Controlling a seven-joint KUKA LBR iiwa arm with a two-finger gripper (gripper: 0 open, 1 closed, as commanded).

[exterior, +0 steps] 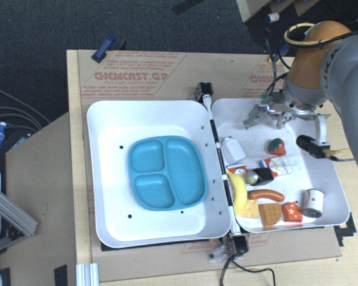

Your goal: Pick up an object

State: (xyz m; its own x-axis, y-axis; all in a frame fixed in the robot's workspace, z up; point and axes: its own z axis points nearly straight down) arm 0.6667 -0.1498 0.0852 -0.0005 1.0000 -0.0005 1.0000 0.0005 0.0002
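The tool hangs at the upper right of the frame, fingers spread and holding nothing. The strawberry and banana lie unpicked in the right bin.

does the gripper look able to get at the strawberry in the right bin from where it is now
Probably yes. The gripper hangs over the far end of the right bin, and the strawberry lies just in front of it on bare white floor, apart from the other items, with nothing over it.

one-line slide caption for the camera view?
KUKA arm's gripper hovers over the right bin of small items; the left bin holds a blue divided plate.
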